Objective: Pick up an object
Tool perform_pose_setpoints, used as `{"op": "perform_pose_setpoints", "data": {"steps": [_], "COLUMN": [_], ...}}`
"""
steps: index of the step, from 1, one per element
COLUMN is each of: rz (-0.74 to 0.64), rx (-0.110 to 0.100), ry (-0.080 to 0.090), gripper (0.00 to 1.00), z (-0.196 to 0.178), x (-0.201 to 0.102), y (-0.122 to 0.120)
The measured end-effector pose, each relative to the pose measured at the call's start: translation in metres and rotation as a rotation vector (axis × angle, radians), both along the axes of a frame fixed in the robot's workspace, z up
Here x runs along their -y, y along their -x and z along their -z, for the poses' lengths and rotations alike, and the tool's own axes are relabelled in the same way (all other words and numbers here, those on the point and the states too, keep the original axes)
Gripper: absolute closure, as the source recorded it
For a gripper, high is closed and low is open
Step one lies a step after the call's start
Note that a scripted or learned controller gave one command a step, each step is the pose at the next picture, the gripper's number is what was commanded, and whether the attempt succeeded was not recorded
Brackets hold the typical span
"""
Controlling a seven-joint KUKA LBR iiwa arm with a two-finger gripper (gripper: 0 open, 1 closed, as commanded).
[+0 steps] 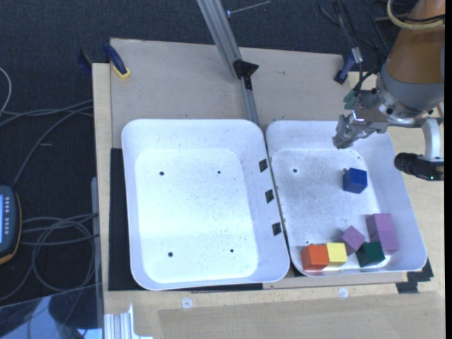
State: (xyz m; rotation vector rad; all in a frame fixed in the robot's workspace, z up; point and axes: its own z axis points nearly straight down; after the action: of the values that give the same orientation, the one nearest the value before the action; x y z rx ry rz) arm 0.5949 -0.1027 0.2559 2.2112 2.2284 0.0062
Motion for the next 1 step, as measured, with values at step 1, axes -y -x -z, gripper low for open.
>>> {"op": "perform_pose_setpoints", "data": {"steps": [1], "rz": [0.001], "rx": [-0.003], "ry": [-0.001], "gripper": [1.00], "z": [-0.0015], "x": [-0.0560], "y": [-0.0034]}}
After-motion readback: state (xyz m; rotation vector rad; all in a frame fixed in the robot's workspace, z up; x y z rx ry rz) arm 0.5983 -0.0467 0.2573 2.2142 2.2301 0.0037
